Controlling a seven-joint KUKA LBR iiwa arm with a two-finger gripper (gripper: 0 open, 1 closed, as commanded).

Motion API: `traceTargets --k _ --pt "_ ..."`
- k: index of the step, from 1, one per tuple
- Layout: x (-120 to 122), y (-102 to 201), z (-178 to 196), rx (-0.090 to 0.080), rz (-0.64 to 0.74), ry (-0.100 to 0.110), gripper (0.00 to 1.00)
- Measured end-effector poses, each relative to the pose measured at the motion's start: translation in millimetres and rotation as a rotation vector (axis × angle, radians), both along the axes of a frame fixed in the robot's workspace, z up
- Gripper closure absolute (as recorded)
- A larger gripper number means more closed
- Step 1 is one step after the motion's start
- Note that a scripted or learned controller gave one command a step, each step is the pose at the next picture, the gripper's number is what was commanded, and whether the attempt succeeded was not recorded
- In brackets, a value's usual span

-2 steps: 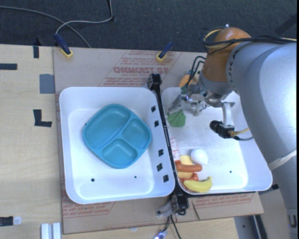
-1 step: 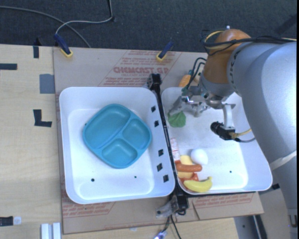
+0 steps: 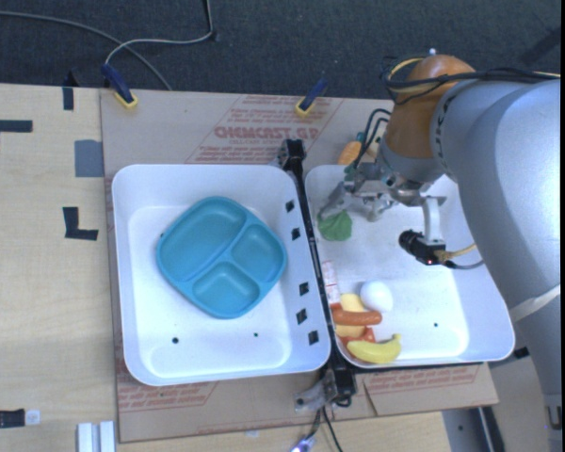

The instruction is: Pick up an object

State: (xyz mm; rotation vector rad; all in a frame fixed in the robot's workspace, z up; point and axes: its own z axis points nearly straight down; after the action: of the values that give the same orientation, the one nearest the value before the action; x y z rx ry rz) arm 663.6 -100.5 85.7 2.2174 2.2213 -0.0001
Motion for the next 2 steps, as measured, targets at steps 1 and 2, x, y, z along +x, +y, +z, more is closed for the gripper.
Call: traceTargets --k 1,2 --pt "5.2 7.2 -0.3 0.002 -0.001 0.001 0.00" --pt "5.2 3.7 -0.2 0.001 0.000 0.001 0.00"
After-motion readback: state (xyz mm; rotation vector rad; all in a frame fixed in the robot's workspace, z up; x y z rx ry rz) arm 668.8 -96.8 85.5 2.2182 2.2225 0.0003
